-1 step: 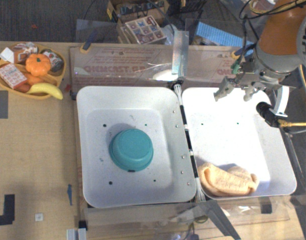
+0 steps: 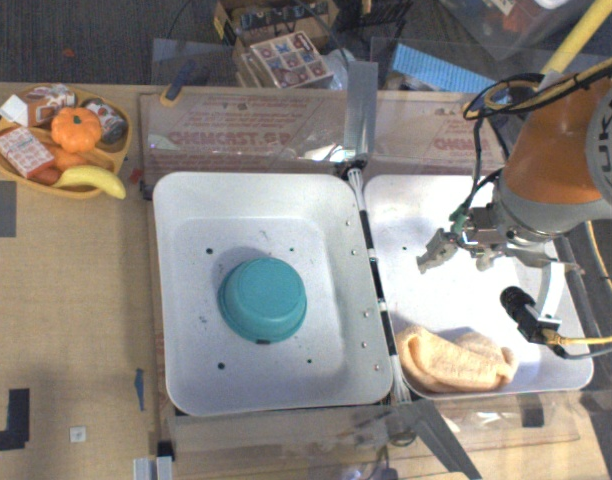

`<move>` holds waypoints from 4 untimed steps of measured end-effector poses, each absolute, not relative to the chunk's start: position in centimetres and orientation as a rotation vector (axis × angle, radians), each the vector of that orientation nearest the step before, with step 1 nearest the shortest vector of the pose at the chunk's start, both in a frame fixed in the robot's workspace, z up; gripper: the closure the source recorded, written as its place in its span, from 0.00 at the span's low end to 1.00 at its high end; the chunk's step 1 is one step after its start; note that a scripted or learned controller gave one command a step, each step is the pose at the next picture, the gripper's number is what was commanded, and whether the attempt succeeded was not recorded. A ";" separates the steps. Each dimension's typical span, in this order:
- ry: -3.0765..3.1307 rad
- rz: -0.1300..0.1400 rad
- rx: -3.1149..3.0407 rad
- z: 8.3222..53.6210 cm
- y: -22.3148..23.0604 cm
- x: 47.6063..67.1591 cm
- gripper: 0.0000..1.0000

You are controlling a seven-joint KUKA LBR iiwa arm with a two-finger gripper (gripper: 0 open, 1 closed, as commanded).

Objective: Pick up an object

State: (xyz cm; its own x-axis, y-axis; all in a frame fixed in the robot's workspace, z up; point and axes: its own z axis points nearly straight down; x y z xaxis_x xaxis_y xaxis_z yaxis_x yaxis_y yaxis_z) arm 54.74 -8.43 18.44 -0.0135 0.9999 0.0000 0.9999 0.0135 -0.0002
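Cardboard-brown table (image 2: pixel 66 298) stretches out to the left of two shallow white bins set side by side. Behind them a clear plastic sheet with red lettering (image 2: pixel 236 133) stands along the back edge, and beyond it sits a clutter of boxes (image 2: pixel 281 53) and dark wire racks. At the far left corner of the table a yellow dish (image 2: pixel 11 163) holds toy food: an orange pumpkin (image 2: pixel 76 128), a banana (image 2: pixel 94 179) and some small packets.

Left bin (image 2: pixel 186 208) carries one thing, a teal bowl (image 2: pixel 263 299) lying upside down near its middle, well apart from me. Right bin (image 2: pixel 406 208) has a tan, bread-like soft object (image 2: pixel 456 360) lying against its front wall, near the divider between the bins.

My arm (image 2: pixel 556 158) comes in from the right, orange band above the wrist, over the right bin. My gripper (image 2: pixel 438 251) hangs above the bin's bare white floor, pointing toward the divider, with nothing between its fingers; whether they are apart or together I cannot tell. A black cable plug (image 2: pixel 523 313) hangs beneath my wrist, between the gripper and the tan object.
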 end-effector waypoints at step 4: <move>-2.342 0.000 -2.093 16.9 -10.3 53.4 0.00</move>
